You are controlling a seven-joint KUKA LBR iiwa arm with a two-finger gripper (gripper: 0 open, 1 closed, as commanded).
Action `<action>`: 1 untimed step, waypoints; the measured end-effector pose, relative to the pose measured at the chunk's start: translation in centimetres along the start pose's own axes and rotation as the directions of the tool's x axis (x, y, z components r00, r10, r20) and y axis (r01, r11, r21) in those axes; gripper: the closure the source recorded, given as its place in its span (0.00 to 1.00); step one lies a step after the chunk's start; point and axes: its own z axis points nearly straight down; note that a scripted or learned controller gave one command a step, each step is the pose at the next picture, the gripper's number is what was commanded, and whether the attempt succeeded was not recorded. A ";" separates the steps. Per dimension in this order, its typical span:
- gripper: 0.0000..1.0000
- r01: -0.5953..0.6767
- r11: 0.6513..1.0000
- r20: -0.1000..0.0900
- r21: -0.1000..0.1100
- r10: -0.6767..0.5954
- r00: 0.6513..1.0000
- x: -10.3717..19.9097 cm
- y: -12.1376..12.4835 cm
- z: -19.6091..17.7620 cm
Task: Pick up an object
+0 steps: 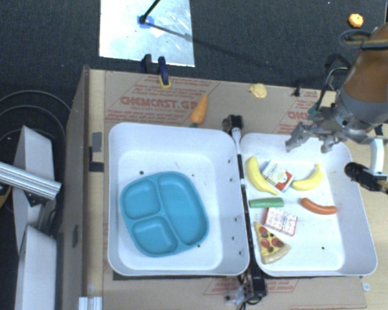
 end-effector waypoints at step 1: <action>0.00 -0.003 1.000 -0.001 0.007 0.003 1.000 -0.4 -2.6 7.4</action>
